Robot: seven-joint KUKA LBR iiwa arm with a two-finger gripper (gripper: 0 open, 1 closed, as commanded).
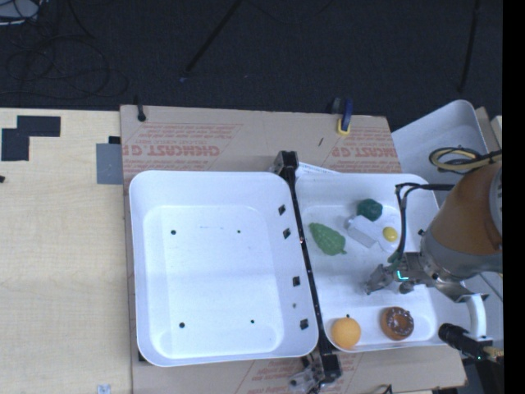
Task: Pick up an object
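Objects in the right white bin (328,189) number six: one orange ball (346,332), one brown ring-shaped doughnut (398,323), one green leafy piece (327,240), one dark green lump (370,210), one small yellow piece (390,235), one white block (360,233). Above the bin floor between them hangs the grey gripper (379,281); whether its jaws are parted or hold anything, I cannot tell. Beside it sits the left white bin (139,220), on brown cardboard (205,142) over a pale wooden bench (57,245).
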